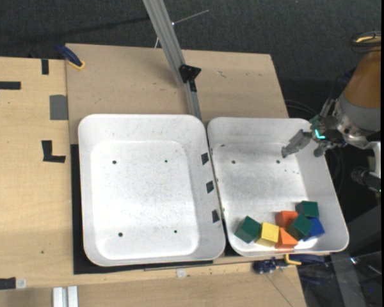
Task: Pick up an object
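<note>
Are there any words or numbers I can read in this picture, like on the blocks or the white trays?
No words or numbers can be read anywhere.
The colored blocks have plain faces.
The two white trays show only dark dots and speckles, not letters.
The black marks on the wooden bench are plain tape shapes, not writing.
The gripper bears a small teal light, no label.

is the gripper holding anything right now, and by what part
Nothing is held. The gripper hangs over the right bin, apart from the blocks clustered in its near corner.
</note>
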`<action>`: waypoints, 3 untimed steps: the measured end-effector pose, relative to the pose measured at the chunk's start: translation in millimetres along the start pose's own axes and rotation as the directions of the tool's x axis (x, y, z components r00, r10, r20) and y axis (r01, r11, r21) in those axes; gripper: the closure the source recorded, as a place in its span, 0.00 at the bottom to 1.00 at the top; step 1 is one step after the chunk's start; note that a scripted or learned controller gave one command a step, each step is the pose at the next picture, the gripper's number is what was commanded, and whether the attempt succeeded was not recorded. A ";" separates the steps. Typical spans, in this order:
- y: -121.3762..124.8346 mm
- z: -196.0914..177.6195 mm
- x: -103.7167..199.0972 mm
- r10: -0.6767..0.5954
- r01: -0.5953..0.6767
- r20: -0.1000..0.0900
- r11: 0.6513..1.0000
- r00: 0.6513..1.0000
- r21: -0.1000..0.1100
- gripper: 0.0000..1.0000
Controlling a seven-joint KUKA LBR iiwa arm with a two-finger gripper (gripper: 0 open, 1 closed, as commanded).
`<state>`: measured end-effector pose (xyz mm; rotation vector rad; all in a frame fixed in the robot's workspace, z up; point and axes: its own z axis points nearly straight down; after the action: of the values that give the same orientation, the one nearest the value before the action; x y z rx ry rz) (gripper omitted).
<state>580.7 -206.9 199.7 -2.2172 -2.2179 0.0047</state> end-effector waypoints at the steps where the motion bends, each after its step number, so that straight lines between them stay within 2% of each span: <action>1: 1.1 -3.0 0.0 -0.001 0.001 0.002 1.000 1.000 -0.005 0.00; 2: -4.0 41.6 1.5 -0.001 0.001 0.002 1.000 1.000 0.000 0.00; 3: -4.9 105.3 7.9 -0.001 0.001 0.001 1.000 1.000 0.002 0.00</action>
<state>575.2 -198.8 94.4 -2.2151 -2.2185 0.0074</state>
